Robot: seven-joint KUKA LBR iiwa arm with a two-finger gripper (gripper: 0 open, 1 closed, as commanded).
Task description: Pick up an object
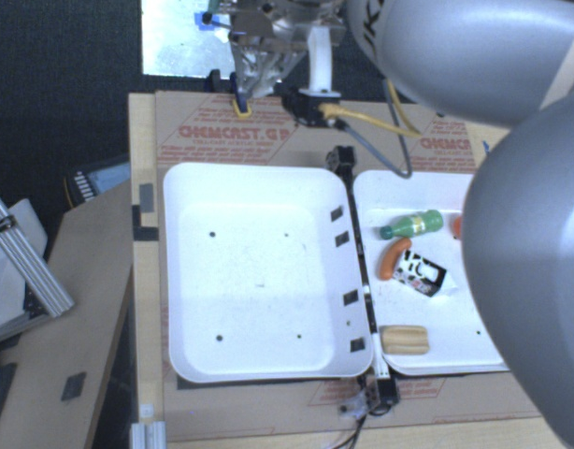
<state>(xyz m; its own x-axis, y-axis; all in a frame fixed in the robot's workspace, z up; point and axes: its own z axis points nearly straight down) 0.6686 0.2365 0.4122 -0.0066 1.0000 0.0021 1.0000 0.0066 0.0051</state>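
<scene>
The gripper point(252, 75) hangs beyond the left bin's point(259, 344) far edge, its opening impossible to tell, while the green bottle point(412, 224) lies in the right bin point(437, 358) near its far edge.

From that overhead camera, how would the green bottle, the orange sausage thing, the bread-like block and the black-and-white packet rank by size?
Largest to smallest as they look:
1. green bottle
2. black-and-white packet and bread-like block, too alike to separate
3. orange sausage
All lie in the right bin, so nearness hardly skews this.

Arm point(511, 157) overhangs right bin point(455, 358); left bin point(259, 260) lies open.
</scene>
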